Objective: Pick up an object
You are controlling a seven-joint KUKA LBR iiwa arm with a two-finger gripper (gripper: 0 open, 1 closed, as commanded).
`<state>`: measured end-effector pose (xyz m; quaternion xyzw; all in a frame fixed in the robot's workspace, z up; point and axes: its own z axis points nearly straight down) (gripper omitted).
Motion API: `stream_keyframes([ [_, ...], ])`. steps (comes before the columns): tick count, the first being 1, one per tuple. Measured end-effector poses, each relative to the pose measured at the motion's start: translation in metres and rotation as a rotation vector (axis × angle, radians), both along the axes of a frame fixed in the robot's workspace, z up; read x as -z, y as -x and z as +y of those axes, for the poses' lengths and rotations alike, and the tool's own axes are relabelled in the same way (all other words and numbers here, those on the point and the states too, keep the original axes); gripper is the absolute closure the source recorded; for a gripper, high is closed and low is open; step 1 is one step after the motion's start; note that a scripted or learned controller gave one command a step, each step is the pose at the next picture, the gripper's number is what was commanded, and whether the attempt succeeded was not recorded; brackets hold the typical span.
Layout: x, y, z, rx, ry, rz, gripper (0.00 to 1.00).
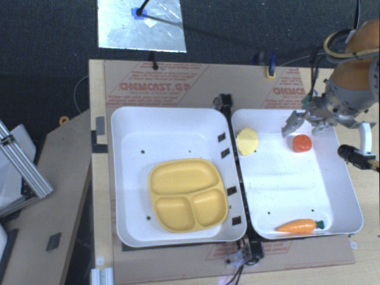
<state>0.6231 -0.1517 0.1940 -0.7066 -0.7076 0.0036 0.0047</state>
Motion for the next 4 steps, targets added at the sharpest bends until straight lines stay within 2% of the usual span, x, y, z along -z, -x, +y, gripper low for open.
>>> stream_keyframes([
  [1,-0.009,-0.003,0.0,-0.002,0.002,-0.013,0.0],
  [2,0.045,0.003,-0.008,0.0,0.002,-0.01,0.0],
  [3,0.075,-0.006,-0.01,-0.001,0.008,-0.032,0.0],
  [4,0.081,-0.009,-0.011,-0.001,0.009,-0.035,0.0],
])
